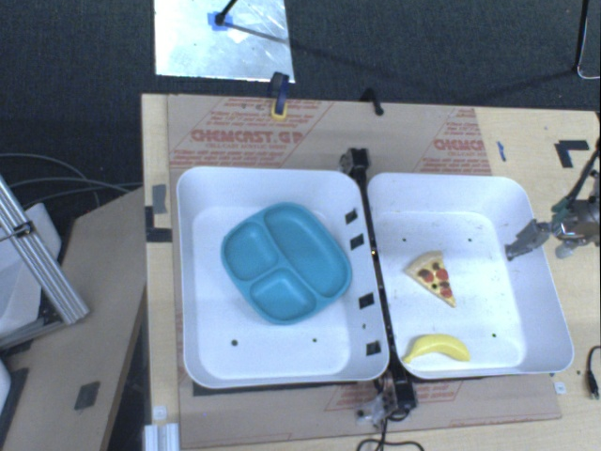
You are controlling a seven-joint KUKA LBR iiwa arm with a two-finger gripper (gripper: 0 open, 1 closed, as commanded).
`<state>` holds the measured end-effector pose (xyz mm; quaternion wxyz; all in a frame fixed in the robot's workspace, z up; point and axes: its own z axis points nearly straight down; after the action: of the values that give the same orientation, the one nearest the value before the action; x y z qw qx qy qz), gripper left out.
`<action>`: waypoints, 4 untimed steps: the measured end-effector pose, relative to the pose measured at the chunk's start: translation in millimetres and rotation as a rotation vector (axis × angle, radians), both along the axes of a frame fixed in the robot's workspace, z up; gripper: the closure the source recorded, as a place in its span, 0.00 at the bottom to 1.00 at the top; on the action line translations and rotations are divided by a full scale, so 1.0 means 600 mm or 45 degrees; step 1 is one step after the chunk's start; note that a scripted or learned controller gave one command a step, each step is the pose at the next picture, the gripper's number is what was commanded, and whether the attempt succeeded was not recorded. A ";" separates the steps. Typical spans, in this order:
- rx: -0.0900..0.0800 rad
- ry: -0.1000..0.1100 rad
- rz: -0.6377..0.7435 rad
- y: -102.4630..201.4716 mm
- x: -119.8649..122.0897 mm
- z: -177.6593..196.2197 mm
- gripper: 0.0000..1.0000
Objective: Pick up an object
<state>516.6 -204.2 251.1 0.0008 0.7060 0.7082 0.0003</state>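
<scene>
At the right edge of the frame, the gripper (pixel 549 233) hangs over the right bin's (pixel 470 194) rim; I cannot tell how its fingers stand. In that bin, a pizza slice (pixel 433 276) points toward the lower right, and a yellow banana (pixel 436 348) lies flat along the bottom wall. The left bin (pixel 202 205) holds 1 blue divided plate (pixel 285 262).
</scene>
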 end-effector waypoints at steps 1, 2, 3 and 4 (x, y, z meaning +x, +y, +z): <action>0.005 0.011 -0.004 0.003 -0.042 -0.207 0.00; 0.007 -0.009 0.021 0.264 -0.003 -0.106 0.00; 0.006 -0.014 0.016 0.405 0.104 -0.005 0.00; 0.006 0.001 0.010 0.497 0.012 0.042 0.00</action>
<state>524.0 94.2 276.0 -0.0010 0.7032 0.7110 0.0018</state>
